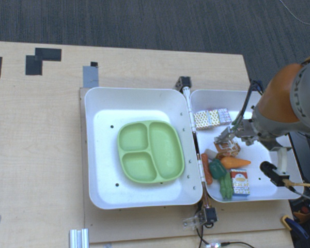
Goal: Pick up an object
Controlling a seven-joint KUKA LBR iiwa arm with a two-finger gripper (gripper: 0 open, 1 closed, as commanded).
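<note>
Nearest the camera, at the bottom of the right bin (279, 190), lie a small juice-like carton (239, 183) with a red top, a dark green vegetable (220, 175) in pieces, and a thin red-orange piece (206, 169) lying along the bin's left wall; none of these has been lifted. Just above them an orange carrot (235, 162) rests on the bin floor, touching or nearly touching a brown-and-white packet (228, 149). The gripper (228, 137) is low in this bin, right over that packet, so the packet looks like the thing being tried for, though I judge that from position alone. How far the jaws stand apart, and whether anything sits between them, cannot be told from this slant; nothing is visibly raised off the floor. Farther back lies a patterned flat box (212, 119), untouched. The left bin (90, 138) holds a light green divided plate (150, 152), well apart from the arm. So the reach down seems made, while the grasp is unconfirmed and the lift is yet to be done
</note>
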